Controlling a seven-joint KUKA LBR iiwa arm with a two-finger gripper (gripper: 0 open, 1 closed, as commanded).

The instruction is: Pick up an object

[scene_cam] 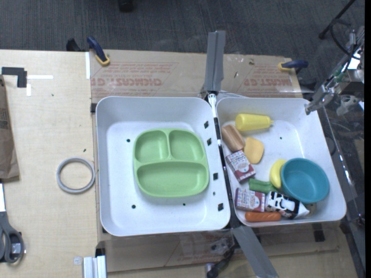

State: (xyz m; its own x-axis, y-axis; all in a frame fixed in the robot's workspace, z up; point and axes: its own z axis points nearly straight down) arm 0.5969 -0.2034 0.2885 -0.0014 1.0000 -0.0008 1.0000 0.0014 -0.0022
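Camera view, teal bowl (305, 180), right bin (316, 133)

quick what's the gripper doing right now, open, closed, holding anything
Gripper: cannot be told. It sits at the far right corner of the right bin, too small and cluttered to read.

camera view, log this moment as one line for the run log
left bin: green divided plate | right bin: teal bowl, yellow bottle, carrot, cartons | gripper: over right bin's far corner, nothing held
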